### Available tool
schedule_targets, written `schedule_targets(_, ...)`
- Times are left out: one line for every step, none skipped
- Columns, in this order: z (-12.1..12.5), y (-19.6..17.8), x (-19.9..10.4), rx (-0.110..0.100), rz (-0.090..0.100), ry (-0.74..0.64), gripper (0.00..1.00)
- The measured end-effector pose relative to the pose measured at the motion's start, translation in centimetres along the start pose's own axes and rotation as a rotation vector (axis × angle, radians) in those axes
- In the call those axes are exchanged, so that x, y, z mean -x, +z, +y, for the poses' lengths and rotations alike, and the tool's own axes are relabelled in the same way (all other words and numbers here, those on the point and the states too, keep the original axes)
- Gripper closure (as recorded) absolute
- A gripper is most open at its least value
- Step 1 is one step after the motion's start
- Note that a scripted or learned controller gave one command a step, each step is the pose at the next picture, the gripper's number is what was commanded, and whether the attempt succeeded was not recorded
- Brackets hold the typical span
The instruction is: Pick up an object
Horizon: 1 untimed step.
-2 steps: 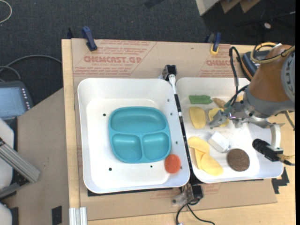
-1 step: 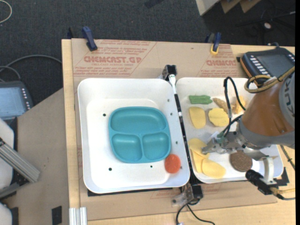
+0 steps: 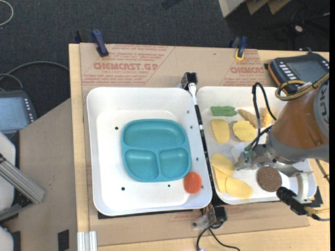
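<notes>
My gripper (image 3: 246, 159) hangs low in the right bin (image 3: 207, 95), over its middle, with the orange-banded wrist just to its right. Yellow pieces lie around it: one (image 3: 220, 130) and another (image 3: 243, 130) above it, and a pair (image 3: 229, 175) at the bin's lower left. A green piece (image 3: 223, 110) lies near the top of that bin. A brown round disc (image 3: 269, 178) rests just right of and below the gripper. The fingertips sit close to the lower yellow pieces, and I see nothing between them.
The left bin (image 3: 99, 156) holds a teal divided plate (image 3: 155, 149) and a small orange-red ball (image 3: 192, 182) at its lower right. A tan piece (image 3: 248, 116) lies beside the upper yellow ones. A pendant (image 3: 296, 69) and cables sit at the bench's right.
</notes>
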<state>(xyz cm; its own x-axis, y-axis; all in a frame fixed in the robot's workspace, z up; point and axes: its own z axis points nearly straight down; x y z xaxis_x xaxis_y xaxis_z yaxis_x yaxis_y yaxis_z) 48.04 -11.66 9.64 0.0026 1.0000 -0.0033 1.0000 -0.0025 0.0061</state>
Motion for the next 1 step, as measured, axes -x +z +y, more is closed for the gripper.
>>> schedule_targets(0.01, -9.29, -8.37, 0.000, 0.004, -0.010, 1.00)
